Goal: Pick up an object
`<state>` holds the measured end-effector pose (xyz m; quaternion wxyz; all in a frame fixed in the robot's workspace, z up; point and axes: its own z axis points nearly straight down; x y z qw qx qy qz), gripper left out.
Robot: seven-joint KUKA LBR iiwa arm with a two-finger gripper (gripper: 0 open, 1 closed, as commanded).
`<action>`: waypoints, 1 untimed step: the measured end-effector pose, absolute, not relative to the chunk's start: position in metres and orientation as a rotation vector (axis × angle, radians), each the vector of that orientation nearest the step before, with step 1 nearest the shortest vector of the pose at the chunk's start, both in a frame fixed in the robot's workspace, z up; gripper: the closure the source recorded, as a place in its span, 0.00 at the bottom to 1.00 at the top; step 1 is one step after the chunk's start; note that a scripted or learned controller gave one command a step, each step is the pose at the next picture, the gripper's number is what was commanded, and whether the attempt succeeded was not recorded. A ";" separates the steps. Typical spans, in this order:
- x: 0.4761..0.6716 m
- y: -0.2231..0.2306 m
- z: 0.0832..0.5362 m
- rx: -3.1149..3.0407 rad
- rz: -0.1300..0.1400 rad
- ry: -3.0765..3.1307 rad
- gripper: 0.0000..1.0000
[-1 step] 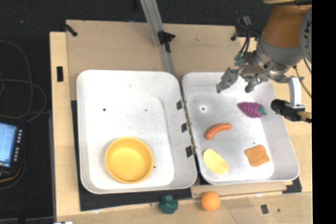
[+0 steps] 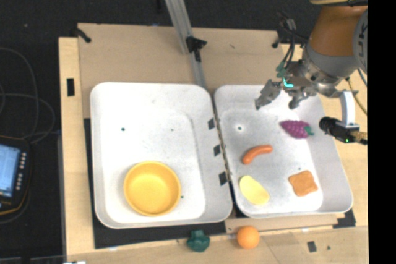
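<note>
Gripper seen poised above the back of the right-hand shallow white bin, jaws spread and released, nothing between them. A purple grape-like toy cluster is noted just in front of the jaws, near but apart; judged the likeliest pick, being closest. Further forward lie an orange sausage-shaped toy, a pale yellow oval piece and an orange-brown square slab, all well separated, so a clear descent is allowed. A yellow bowl sits in the left white bin. On the desk, an orange ball and a green lump rest outside the bins.
</note>
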<state>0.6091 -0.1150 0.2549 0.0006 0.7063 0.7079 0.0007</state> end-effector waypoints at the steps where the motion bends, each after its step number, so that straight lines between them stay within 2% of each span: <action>1: 0.613 -0.117 0.196 2.223 -0.002 2.220 0.00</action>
